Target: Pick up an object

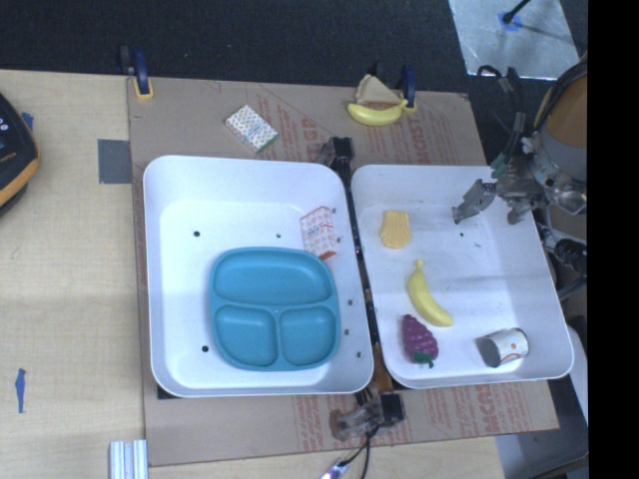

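Observation:
My gripper [492,204] hangs over the far right part of the right bin [469,362], its two fingers spread open with nothing between them. Below it in that bin lie a yellow banana [428,295], a pale yellow wafer-like piece [395,230], a purple bunch of grapes [419,338] and a small white cup on its side [502,347]. All of them lie apart from the gripper, toward the near and left side.
The left bin [165,267] holds a blue divided plate [275,306] and a small red-and-white packet [319,232]. Outside the bins, a second banana [376,111] and a patterned packet [251,127] lie on the cardboard at the back.

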Controlling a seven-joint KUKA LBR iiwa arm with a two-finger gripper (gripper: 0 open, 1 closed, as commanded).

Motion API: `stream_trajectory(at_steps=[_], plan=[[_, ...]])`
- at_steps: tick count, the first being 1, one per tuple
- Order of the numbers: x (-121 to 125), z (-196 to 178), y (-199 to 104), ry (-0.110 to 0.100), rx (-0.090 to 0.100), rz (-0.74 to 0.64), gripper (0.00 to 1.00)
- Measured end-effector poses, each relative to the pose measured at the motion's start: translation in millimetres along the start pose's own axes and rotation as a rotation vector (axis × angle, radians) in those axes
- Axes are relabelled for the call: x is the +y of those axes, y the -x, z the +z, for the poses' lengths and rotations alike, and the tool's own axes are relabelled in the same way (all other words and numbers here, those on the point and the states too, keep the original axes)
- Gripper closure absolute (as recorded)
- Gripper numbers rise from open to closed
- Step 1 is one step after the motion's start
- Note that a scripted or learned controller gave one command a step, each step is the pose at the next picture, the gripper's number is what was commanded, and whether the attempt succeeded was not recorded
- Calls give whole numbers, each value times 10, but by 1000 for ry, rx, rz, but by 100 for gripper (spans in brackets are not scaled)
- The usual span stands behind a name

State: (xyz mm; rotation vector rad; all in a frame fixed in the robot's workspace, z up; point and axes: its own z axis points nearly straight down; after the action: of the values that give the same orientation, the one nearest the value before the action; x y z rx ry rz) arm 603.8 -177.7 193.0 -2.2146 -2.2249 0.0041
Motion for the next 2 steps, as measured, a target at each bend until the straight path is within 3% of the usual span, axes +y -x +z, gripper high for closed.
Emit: stream_trajectory(at_steps=[1, 2], plan=[[-424, 458, -660, -1, 0, -1, 0], [-641, 1008, -665, -1, 0, 0, 0]])
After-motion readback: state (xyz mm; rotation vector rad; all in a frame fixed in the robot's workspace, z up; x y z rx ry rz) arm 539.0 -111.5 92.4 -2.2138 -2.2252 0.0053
